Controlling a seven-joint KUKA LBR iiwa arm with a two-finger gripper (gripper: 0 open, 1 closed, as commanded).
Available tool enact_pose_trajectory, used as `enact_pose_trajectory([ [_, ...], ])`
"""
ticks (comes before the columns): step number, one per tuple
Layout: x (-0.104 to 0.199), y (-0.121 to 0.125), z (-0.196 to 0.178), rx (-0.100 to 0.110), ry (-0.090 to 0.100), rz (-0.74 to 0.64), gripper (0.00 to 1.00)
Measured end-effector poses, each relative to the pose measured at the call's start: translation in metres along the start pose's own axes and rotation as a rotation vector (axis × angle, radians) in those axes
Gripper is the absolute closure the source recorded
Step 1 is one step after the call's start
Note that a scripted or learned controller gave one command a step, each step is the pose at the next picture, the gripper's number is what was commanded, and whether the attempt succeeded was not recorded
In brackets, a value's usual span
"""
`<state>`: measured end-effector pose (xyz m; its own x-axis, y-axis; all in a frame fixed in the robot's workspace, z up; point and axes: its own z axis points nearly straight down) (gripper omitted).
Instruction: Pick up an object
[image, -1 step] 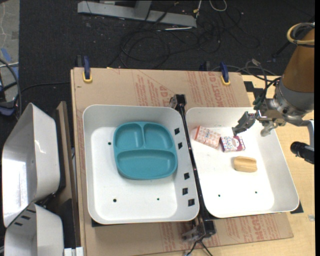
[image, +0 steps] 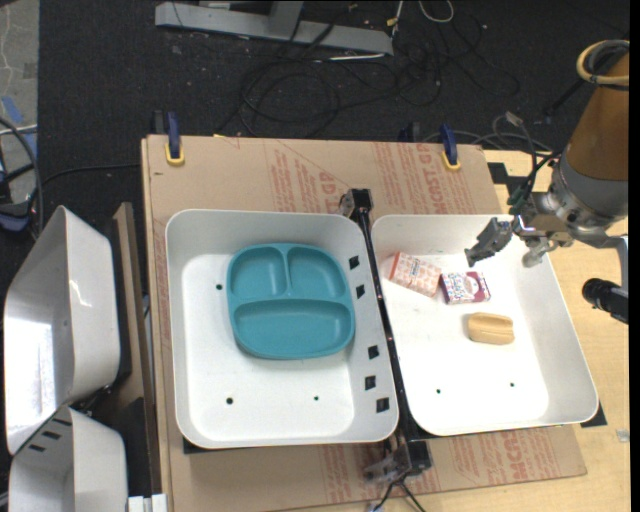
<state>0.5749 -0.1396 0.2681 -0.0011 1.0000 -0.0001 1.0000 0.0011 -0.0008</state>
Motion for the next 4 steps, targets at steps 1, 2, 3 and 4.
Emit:
enact_pose_trajectory([
  [1,0.000,0.005,0.063,0.005,0.001,0.002,0.00],
  [2,0.009,0.002,0.123,0.004,0.001,0.002,0.00],
  [3,0.010,0.001,0.176,0.003,0.001,0.003,0.00],
  [4,0.010,0.002,0.163,-0.001,0.000,0.003,1.00],
])
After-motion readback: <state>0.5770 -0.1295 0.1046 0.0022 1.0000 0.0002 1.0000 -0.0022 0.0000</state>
